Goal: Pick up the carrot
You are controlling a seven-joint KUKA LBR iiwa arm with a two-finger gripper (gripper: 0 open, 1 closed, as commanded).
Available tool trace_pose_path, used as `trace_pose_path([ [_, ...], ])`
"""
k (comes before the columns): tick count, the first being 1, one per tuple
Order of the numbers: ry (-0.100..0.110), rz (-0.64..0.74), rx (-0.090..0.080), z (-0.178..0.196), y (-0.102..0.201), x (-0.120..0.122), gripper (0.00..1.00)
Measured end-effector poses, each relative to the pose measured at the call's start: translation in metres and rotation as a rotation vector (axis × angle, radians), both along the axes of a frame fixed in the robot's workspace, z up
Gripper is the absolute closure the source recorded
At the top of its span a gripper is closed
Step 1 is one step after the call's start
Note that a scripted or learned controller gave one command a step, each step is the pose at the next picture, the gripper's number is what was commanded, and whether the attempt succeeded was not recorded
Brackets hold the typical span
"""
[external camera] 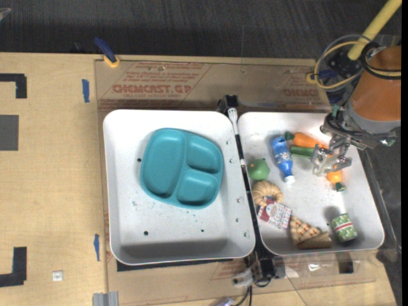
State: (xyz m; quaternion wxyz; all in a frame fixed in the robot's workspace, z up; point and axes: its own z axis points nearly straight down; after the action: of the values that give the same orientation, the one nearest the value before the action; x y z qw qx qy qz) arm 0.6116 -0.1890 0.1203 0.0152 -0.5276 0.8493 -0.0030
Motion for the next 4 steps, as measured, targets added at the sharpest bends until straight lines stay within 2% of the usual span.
trace_pose_path([
  [1, 0.001, 0.000, 0.001, -0.001, 0.000, 0.000, 0.00],
  [2, -0.010, -0.003, 0.004, 0.012, 0.002, 0.003, 1.00],
  [3, 0.018, 0.258, -0.011, -0.026, -0.026, -0.035, 1.00],
  [4, 0.015, 0.268, 0.011, -0.027, -0.011, -0.032, 0.00],
])
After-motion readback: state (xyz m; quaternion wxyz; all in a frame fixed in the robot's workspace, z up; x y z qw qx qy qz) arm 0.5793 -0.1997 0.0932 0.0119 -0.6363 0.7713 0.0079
